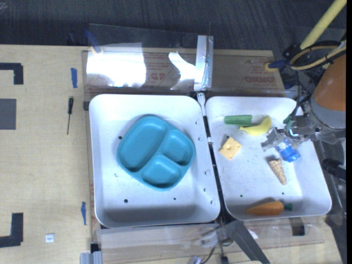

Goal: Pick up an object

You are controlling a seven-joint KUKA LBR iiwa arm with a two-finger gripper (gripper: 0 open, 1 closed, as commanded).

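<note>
A blue divided plate [157, 152] lay in the middle of the left bin [104, 202]. In the right bin [242, 202], a wedge of yellow cheese [231, 147] sat toward nine o'clock, with a green stick [238, 119] at eleven o'clock and a banana [257, 128] just beside it toward twelve. An orange carrot [267, 207] rested along the rim at six o'clock. A tan cone [278, 170] lay just right of centre, near a small blue piece [290, 153] at two o'clock. The gripper [278, 139] hung over the bin at two o'clock, just beside the banana's right tip and above the blue piece. Whether it was released or clenched could not be told; nothing showed in its grasp.
</note>
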